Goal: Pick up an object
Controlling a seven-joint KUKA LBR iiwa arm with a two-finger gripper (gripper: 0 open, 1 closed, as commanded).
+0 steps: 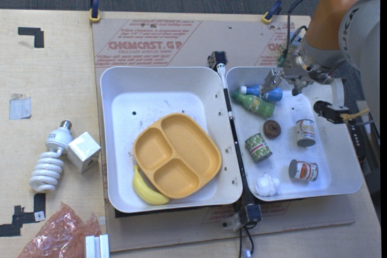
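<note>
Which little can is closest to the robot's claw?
The can with the pale label, near the right bin's far-right side, is closest to the gripper. The green can and the red-and-white can both lie nearer the bin's front edge.

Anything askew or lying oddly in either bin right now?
Yes. In the left bin the yellow divided plate sits tilted on a banana. In the right bin the green bottle and several small cans lie on their sides.
</note>
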